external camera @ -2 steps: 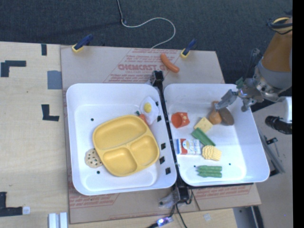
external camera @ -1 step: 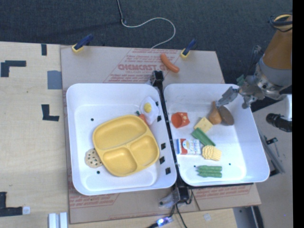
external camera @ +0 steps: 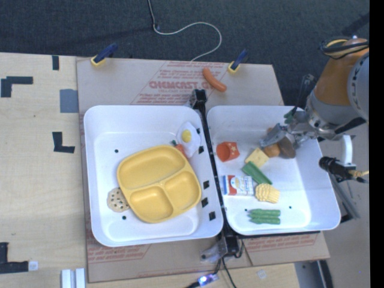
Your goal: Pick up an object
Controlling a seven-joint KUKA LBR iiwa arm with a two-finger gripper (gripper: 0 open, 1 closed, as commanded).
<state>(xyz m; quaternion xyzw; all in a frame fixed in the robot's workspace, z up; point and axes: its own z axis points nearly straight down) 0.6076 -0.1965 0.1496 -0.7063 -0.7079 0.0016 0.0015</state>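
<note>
The pincer (external camera: 277, 138) is down low in the right bin (external camera: 300, 218), angled in from the right, its tip at a small brown piece (external camera: 274, 150) beside the cheese wedge (external camera: 257, 158). How wide it stands, I cannot tell; too dark and small there. Nothing looks lifted, so the pick is, by my read, not yet made: closing and raising are left. Around it lie a red piece (external camera: 227, 151), green pickle (external camera: 257, 173), milk carton (external camera: 238, 185), corn (external camera: 267, 192) and beans (external camera: 264, 216). The left bin (external camera: 99, 221) carries the yellow tray (external camera: 158, 182).

Small brown obj (external camera: 273, 150) (blurry) beside yellow cheese wedge (external camera: 257, 158), right bin.
</note>
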